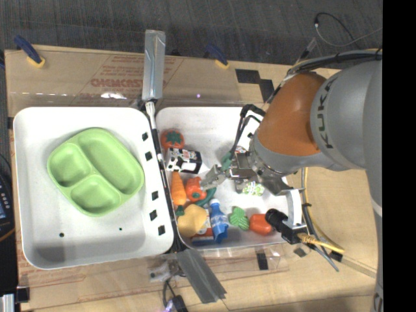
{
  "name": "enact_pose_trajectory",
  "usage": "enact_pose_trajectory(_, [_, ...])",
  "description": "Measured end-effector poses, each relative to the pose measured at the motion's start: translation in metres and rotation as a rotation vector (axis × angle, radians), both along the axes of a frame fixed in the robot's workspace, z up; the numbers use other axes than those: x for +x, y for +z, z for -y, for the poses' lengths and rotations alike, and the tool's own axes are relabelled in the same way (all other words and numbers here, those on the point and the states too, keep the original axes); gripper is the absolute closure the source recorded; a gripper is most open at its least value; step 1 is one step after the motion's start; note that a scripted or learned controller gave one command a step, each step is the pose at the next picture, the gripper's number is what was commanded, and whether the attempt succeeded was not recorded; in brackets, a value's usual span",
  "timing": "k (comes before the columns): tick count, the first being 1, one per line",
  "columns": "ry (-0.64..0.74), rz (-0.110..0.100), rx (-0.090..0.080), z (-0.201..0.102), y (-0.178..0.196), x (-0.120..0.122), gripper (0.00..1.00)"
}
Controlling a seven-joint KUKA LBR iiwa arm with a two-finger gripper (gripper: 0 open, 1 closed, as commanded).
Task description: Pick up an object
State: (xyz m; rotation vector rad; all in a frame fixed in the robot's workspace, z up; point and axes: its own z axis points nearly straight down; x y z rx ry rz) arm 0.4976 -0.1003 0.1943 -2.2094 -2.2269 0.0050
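Arm over right bin, gripper low among toys, nothing gripped.

Grey arm (338,122) reaches in from right over the right bin (208,119); left bin (32,174) holds a green divided plate (96,170). Gripper (212,177) has fingers spread, tips just beside a red-orange toy (194,188). Orange carrot (177,187) lies near the bin's left wall, long axis roughly top-to-bottom in view. Blue bottle (219,221) sits near the front wall.
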Motion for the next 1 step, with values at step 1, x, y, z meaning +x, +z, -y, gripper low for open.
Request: enact_pose_trajectory(1, [-0.014, 0.004, -0.001, 0.0415, -0.1028, 0.0139, 0.00])
